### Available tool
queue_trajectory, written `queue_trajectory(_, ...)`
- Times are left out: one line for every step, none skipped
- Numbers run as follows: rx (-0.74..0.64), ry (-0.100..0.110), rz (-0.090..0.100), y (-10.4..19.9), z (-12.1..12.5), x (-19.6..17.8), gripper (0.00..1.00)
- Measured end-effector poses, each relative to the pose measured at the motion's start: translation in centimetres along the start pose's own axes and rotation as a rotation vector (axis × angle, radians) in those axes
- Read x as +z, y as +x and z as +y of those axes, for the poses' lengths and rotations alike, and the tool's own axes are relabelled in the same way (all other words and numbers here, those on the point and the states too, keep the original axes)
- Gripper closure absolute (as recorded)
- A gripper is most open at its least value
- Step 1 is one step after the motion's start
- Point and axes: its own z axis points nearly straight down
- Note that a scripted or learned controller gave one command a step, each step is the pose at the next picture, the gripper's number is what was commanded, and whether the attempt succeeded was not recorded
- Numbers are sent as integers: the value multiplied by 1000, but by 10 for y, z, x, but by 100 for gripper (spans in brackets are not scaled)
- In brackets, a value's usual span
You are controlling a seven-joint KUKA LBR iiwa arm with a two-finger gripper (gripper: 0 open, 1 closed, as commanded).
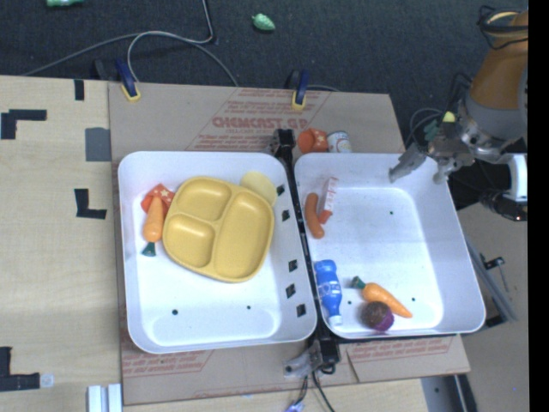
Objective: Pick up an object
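Approach stage: gripper [422,163] open, empty, poised above right bin's [429,230] far corner. Next: descend onto carrot [385,298] or bottle [327,288].

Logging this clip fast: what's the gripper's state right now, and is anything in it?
Gripper: fingers spread open, nothing between them; it hangs over the right bin's upper right corner.

Even overhead light falling brightly, white bins [214,337] glaring mildly, soft short shadows lying under objects, detail blurring slightly throughout, dark floor [360,24] dimming along the top.
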Motion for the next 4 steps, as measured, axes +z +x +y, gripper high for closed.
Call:
queue_trajectory(-1,2,1,46,35,55,0)
queue_trajectory(-1,1,1,109,35,93,0)
queue_trajectory(0,-24,2,107,14,119,0)
queue_trajectory(-2,-19,1,107,14,110,100)
